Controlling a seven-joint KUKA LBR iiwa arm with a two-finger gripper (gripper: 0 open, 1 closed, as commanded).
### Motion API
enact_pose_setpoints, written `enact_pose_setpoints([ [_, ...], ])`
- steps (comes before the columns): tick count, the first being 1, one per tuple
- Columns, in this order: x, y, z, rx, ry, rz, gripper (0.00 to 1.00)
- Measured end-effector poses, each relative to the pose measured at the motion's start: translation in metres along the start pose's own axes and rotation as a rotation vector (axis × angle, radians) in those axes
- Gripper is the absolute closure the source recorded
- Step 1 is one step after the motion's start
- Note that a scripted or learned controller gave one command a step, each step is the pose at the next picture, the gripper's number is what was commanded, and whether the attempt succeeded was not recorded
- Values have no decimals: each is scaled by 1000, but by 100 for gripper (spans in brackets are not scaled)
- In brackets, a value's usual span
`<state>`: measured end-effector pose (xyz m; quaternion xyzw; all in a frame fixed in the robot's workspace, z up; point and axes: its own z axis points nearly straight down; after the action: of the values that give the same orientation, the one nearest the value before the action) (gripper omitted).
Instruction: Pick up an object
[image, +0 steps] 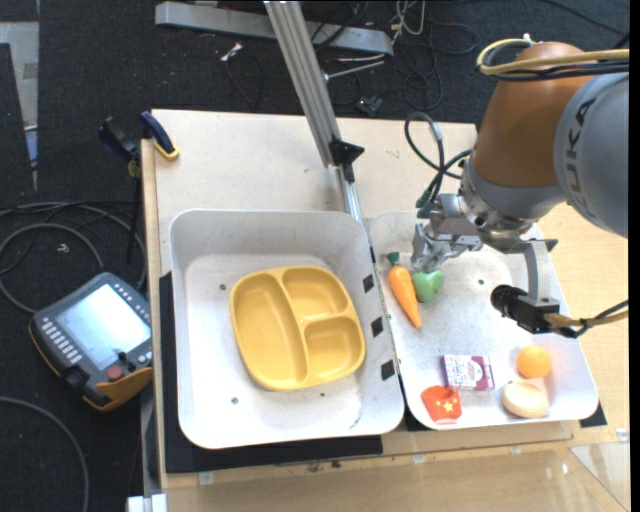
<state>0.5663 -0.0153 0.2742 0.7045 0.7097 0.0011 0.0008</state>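
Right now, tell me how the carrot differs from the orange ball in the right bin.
The carrot is long and tapered with a green end; the orange ball is round and plain. The carrot lies near the bin's left wall, just below the gripper and against a green object; the ball sits near the right edge, above a pale oval item. The carrot is the larger in view. Both are orange and rest in the right bin.

Your arm (560, 120) reaching in from the right, orange band uppermost, grey wrist (480, 215) bent downward, gripper (428, 262) pointing down and to the left, low over the right-hand side of your view
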Motion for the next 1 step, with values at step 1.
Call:
enact_pose_setpoints([
  [1,52,12,2,1,0,-1,100],
])
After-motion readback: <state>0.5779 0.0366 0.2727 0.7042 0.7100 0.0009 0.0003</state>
